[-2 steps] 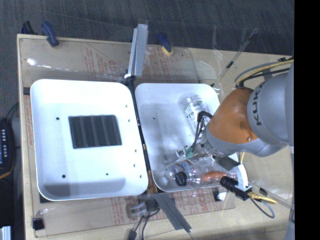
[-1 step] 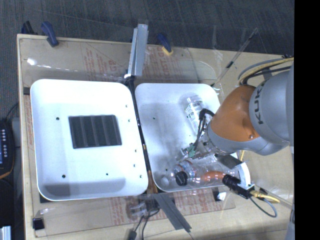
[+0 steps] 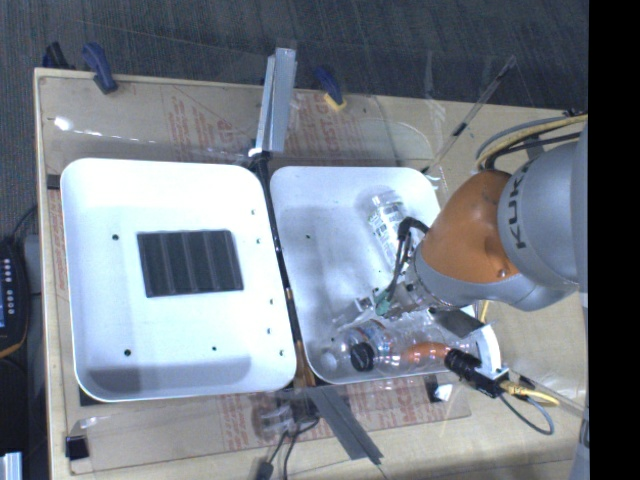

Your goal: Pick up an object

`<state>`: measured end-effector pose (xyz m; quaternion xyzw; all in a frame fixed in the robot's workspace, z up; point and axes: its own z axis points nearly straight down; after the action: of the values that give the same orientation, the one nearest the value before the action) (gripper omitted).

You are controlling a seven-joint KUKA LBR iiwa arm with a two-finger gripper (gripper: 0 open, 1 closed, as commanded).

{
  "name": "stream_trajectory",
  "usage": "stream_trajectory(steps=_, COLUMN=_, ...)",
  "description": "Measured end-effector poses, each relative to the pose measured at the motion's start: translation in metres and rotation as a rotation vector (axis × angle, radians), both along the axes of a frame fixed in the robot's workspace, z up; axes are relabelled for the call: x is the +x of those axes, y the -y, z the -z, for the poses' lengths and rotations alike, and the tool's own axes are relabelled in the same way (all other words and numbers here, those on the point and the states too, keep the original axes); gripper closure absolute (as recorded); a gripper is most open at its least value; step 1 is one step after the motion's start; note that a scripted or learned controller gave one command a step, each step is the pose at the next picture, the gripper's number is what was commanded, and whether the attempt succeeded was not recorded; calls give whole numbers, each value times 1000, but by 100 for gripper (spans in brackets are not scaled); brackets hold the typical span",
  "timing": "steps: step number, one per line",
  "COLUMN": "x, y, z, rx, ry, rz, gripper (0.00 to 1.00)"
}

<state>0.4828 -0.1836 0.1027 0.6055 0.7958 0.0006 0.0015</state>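
Several clear plastic bottles lie in the right bin (image 3: 320,228). One small clear bottle (image 3: 386,217) rests near the bin's far right corner. A larger clear bottle with a dark cap (image 3: 362,353) lies along the near wall, with an orange-brown piece (image 3: 430,350) beside it. My gripper (image 3: 390,304) is low in the bin's near right part, just above this clutter, next to a small green bit (image 3: 383,309). The orange wrist band (image 3: 470,238) and grey arm cover the bin's right side and hide the gripper's tip.
The left bin (image 3: 100,228) holds a dark ribbed rectangular grille (image 3: 190,262). A metal divider post (image 3: 275,103) stands at the far edge between the bins. Blue clamps (image 3: 100,68) grip the bench's far edge. Cables (image 3: 510,388) trail at the near right.
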Motion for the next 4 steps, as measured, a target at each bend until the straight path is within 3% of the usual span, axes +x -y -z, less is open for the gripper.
stream_trajectory(steps=1, x=-6, y=-47, z=11, rx=3, ry=-6, rz=-88, gripper=0)
stream_trajectory(steps=2, x=35, y=1, z=9, rx=1, ry=-5, rz=108, gripper=0)
stream_trajectory(steps=3, x=47, y=-2, z=11, rx=1, ry=-3, rz=84, gripper=0)
stream_trajectory(steps=4, x=-5, y=27, z=-32, rx=1, ry=-2, rz=43, gripper=0)
